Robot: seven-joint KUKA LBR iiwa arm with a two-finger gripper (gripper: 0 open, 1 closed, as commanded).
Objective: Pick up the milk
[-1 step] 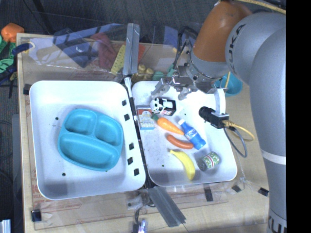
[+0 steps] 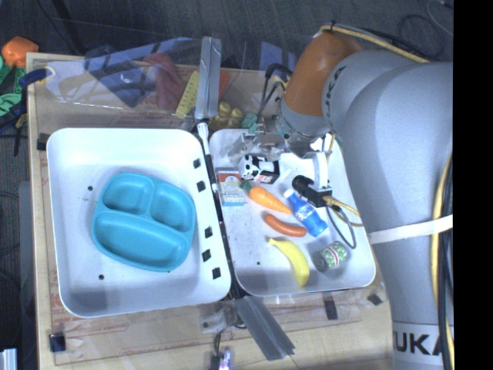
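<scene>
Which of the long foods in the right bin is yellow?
The banana, nearest the bin's front edge; the carrot is orange and the sausage reddish.

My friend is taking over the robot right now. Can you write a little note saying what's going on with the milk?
Gripper: low over the far end of the right bin, right above the milk carton. I can't tell if it is open or shut.
Milk carton: in the right bin, beside the carrot, not lifted.
Also there: sausage, banana, blue bottle, can.
Left bin: blue tray.
Done: reaching. Left: grab and lift.
</scene>
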